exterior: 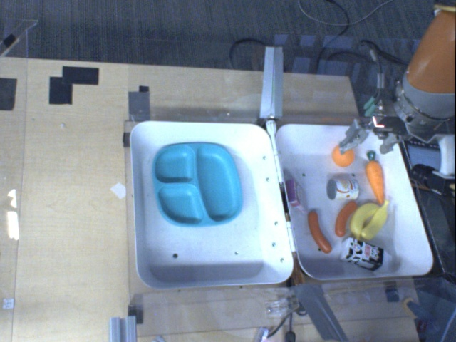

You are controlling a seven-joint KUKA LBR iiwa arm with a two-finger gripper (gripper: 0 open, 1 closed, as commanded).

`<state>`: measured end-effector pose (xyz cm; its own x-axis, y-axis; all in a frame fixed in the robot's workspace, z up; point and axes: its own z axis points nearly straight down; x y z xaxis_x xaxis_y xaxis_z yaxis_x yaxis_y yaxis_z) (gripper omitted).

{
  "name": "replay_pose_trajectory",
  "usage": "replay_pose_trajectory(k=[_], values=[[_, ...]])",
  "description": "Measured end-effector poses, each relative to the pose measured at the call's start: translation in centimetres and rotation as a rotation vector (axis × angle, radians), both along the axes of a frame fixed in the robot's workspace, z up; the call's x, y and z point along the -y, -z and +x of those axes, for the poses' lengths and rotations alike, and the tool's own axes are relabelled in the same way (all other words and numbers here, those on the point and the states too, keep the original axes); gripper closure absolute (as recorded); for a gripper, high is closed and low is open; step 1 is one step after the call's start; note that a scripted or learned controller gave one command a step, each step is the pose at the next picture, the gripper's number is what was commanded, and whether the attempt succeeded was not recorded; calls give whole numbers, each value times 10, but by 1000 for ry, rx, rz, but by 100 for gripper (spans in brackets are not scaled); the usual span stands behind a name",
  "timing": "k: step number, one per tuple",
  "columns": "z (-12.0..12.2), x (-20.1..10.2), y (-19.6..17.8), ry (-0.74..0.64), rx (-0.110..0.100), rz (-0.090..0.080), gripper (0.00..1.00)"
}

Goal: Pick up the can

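Observation:
The can is small, with a grey end and a white and orange label. It lies on its side in the middle of the right bin. My gripper hangs over that bin's far right part, up and to the right of the can and apart from it. Its fingers are spread open with nothing between them. One finger stands just above an orange ball.
A carrot lies right of the can. A yellow banana, two red sausages and a black and white box lie nearer the front. A purple item rests by the left wall. The left bin holds a blue divided plate.

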<state>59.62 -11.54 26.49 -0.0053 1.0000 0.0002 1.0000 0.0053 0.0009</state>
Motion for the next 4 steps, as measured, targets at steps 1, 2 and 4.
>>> replay_pose_trajectory(k=[1, 2, 4], values=[[2, 19, 176, 72, 12, -2, 0], [4, 18, 163, 70, 18, 1, 100], [75, -29, 177, 203, 7, 0, 100]])
